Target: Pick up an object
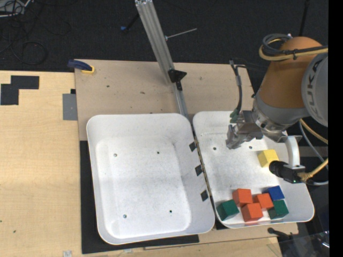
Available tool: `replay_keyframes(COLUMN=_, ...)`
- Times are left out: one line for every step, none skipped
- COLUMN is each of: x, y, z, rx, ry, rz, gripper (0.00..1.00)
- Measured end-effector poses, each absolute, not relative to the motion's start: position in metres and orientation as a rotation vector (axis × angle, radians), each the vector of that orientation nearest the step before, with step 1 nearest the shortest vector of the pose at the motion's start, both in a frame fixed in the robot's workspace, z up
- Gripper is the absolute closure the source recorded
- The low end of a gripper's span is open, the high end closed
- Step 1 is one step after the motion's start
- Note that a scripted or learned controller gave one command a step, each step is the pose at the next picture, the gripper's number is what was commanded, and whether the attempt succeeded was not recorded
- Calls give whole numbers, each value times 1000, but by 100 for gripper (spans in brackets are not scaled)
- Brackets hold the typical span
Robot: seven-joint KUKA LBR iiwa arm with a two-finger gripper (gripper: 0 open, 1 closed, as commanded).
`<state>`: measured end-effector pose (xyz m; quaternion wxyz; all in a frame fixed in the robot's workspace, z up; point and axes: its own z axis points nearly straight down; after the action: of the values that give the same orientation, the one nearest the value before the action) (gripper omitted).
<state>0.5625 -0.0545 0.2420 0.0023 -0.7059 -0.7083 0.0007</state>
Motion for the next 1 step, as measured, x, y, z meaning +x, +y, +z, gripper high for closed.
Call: replay_keyframes(x=553, y=3, z=243, rx=-2213, ry=-2223, rz=2, gripper=100)
